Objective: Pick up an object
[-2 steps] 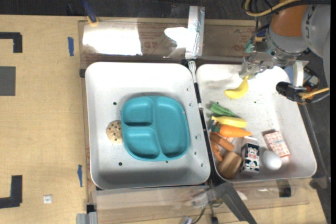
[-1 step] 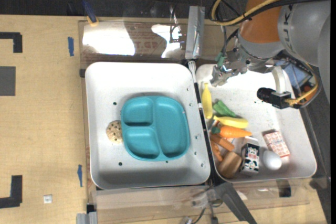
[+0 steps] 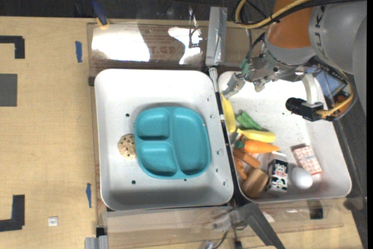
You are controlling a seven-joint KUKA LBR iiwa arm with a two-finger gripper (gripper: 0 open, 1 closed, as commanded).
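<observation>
The grey arm's two-finger gripper hangs over the upper left corner of the right shallow white bin; whether its jaws are open or closed I cannot tell, and nothing shows between them. The yellow banana-shaped toy lies just below it against the bin's left wall. Lower lie a green toy vegetable, an orange carrot, a small black-and-white carton and a white egg. The left white bin holds a teal divided plate and a speckled cookie.
</observation>
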